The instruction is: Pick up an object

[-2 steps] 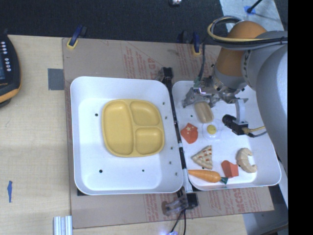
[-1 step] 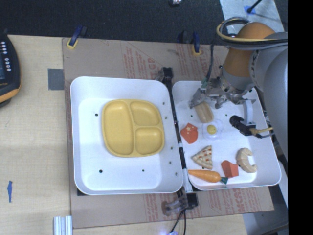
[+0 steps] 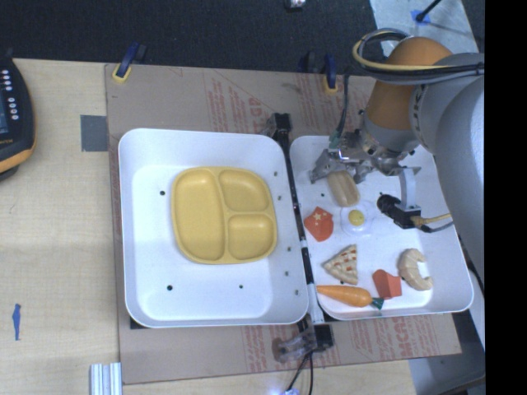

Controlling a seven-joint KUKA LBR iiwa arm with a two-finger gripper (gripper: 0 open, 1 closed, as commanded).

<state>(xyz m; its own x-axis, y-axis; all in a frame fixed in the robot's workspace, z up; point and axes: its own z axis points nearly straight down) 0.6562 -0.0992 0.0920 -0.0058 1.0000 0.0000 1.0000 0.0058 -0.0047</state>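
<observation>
The tool (image 3: 346, 169) hung low over the far end of the right bin (image 3: 445, 303), directly above a tan bread roll (image 3: 342, 189). Its fingers stood spread fairly wide, one to each side of the roll's far end, with nothing gripped between them. The roll lay just under and slightly toward me from the tool, its long axis running away from me along the bin. To my eye the fingers straddled its short width, so a straight drop and a squeeze looked right. A fried egg (image 3: 356, 217) and a strawberry (image 3: 319, 224) sat just beside the roll.
</observation>
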